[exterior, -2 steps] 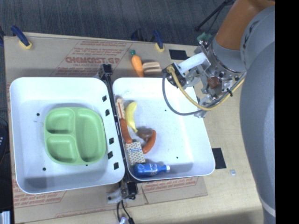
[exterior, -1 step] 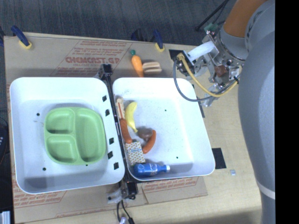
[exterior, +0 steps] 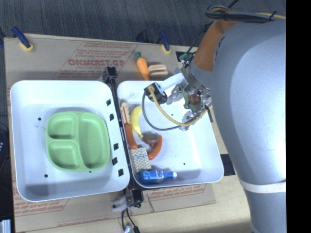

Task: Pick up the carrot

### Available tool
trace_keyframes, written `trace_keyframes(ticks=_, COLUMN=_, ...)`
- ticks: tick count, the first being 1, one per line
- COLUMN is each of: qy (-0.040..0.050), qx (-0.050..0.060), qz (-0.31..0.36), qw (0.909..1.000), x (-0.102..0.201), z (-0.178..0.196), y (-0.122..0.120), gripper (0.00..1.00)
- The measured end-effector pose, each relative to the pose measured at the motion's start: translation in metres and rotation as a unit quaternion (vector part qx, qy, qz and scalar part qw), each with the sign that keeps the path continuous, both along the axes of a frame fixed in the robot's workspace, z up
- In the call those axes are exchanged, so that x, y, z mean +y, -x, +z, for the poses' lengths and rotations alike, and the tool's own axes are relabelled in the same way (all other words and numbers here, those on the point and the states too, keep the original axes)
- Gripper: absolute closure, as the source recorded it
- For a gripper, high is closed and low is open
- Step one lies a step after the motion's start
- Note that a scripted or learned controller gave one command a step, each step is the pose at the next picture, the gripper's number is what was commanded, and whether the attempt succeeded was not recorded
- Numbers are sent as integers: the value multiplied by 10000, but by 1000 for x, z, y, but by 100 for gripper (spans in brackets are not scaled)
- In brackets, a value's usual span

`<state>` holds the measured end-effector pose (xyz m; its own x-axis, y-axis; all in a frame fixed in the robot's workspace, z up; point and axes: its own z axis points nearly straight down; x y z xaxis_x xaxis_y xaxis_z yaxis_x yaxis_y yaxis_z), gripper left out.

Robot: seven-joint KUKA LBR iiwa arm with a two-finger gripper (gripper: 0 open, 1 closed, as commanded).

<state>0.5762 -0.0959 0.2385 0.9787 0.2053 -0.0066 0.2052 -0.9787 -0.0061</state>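
The carrot (exterior: 141,67), orange with a green top, lies on the cardboard just behind the right bin (exterior: 206,152), outside it and beside a tan bread-like piece (exterior: 158,71). My gripper (exterior: 193,104) hangs over the back right part of the right bin, to the right of the carrot and a little nearer than it. A looped yellow and black cable (exterior: 160,111) dangles from the wrist over the bin. Nothing is visible in the gripper.
The right bin's left side holds a banana (exterior: 136,120), a long orange stick (exterior: 129,132), a brown sausage (exterior: 154,147), a small patterned box (exterior: 140,159) and a blue bottle (exterior: 155,175). A green divided plate (exterior: 77,141) sits in the left bin (exterior: 22,130).
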Motion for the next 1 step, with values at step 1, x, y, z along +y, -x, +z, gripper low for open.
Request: trace_keyframes(ticks=1, qy=6, qx=-21, qz=617, qw=9981, x=-25, z=81, y=-9, gripper=0)
